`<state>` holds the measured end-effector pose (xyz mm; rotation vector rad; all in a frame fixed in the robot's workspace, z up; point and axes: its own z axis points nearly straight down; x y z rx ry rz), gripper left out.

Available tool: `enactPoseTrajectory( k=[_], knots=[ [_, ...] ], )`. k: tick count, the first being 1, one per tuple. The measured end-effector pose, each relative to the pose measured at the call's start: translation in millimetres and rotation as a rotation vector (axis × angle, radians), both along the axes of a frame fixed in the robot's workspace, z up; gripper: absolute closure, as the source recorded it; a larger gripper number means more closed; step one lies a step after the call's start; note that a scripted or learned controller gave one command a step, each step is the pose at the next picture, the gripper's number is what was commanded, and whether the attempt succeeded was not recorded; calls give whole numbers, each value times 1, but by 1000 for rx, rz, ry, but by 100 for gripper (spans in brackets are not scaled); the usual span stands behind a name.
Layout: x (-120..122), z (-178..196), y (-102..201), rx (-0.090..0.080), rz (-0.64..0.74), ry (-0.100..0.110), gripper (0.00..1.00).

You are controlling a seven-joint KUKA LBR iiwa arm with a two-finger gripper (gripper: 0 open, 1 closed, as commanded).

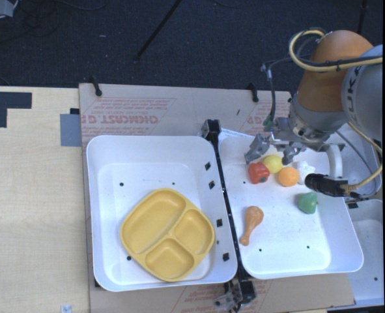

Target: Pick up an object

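Two shallow white bins sit side by side on a bench, seen from above at a slant. The left bin (101, 175) holds a yellow divided tray (167, 234) with three compartments, lying toward that bin's near edge. The right bin (339, 253) holds a loose group of small toy foods.

A grey arm with an orange band reaches in from the right. Its gripper (274, 151) hangs over the far edge of the right bin with its two fingers spread apart and nothing between them. One fingertip is just beside a yellow lemon-like toy (273, 163); the other is just above an orange ball-shaped fruit (288, 177).

A red pepper toy (258, 173) touches the yellow toy on its left. A small white object (305, 170) lies just beside the orange fruit. A green toy (307, 203) sits near the bin's right edge. A tan chicken drumstick (250, 222) lies alone near the bin's middle, well apart from the cluster.

The yellow toy looks the likeliest target, being nearest the open fingers. It is probably light, hollow plastic, stiff and smooth, so it may slip or roll if pinched off-centre. Gripping across its widest part seems best. Its neighbours crowd it, so a finger could land on the pepper or the orange fruit instead.
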<state>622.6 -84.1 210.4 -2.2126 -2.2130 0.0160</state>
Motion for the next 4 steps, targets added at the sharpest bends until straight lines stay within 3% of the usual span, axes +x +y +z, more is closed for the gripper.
enactPoseTrajectory(
  k=[1,3,4],
  knots=[
    [3,9,0,-1,2,-15,0],
    [13,-94,-13,-1,0,-9,0],
    [14,-122,-13,-5,-1,-17,0]
  ],
)
